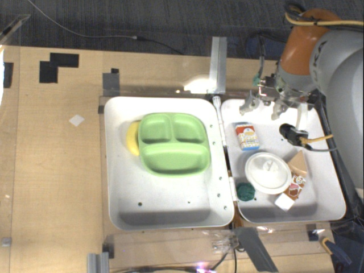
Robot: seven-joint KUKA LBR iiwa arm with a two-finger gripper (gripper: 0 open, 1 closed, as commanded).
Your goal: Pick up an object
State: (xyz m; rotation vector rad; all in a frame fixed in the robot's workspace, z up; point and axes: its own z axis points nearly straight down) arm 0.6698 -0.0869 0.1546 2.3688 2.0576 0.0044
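My gripper hangs over the back of the right bin, open, with bare bin floor showing between its two fingers. Just in front of it lies a small white, red and blue carton. Further forward sit a white round lid, a dark green ball, a tan wedge, a red and white packet and a small white block. None of them touches the gripper.
The left bin holds a green divided plate with a yellow thing half hidden under its left edge. A raised rim separates the two bins. The arm fills the upper right.
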